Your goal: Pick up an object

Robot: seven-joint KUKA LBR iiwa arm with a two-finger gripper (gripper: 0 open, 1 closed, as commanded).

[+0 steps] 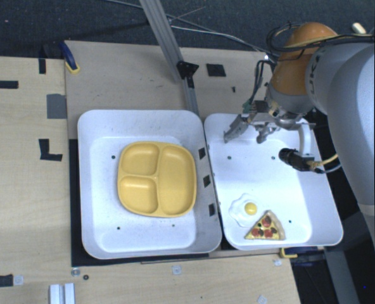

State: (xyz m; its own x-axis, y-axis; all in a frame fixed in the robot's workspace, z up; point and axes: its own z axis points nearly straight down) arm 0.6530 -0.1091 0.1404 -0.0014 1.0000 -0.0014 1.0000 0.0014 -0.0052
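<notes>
A toy fried egg point(244, 209) and a toy pizza slice point(266, 227) lie side by side at the near edge of the right bin point(301, 189). A yellow three-compartment plate point(156, 178) rests in the middle of the left bin point(99, 170). My gripper point(246, 131) hangs over the far end of the right bin, well away from the egg and the pizza slice. Its two fingers are spread apart and nothing sits between them.
A slanted metal pole point(168, 43) rises from the bench behind the bins, close to the gripper's left. A black cable connector point(295, 159) hangs off the wrist above the right bin. The grey arm point(346, 94) fills the right side.
</notes>
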